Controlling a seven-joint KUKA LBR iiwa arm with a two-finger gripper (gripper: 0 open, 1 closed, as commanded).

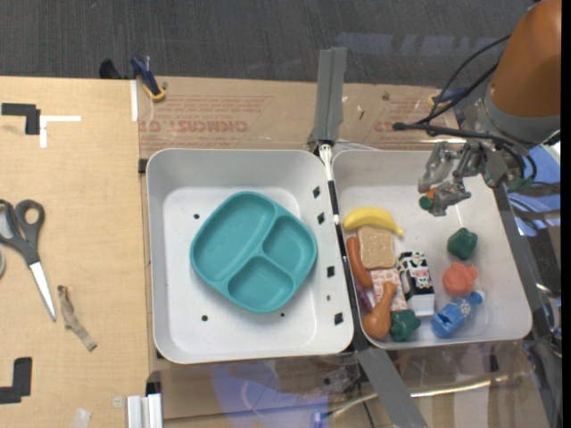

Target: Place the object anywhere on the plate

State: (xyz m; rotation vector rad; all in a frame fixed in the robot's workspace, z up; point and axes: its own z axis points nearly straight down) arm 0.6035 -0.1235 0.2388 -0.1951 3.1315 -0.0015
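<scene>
A teal plate [254, 252] with three compartments lies in the left white bin [169, 239], nothing on it. My gripper [443, 190] hangs over the upper part of the right bin [508, 266], below the orange wrist band. A small dark green-grey thing [437, 205] with an orange spot sits right at the gripper's lower end; whether it is held or lies on the bin floor is unclear. Below it in the right bin lie a yellow banana [370, 219], a bread slice [376, 250], a cow-patterned carton [415, 275] and a dark green piece [462, 243].
The right bin also holds a reddish sausage [356, 261], an orange-red lump [459, 279], a blue bottle [457, 315] and a drumstick [379, 317]. Scissors [27, 239] lie on the wooden bench at left. A grey bar [330, 96] rises behind the seam between the bins.
</scene>
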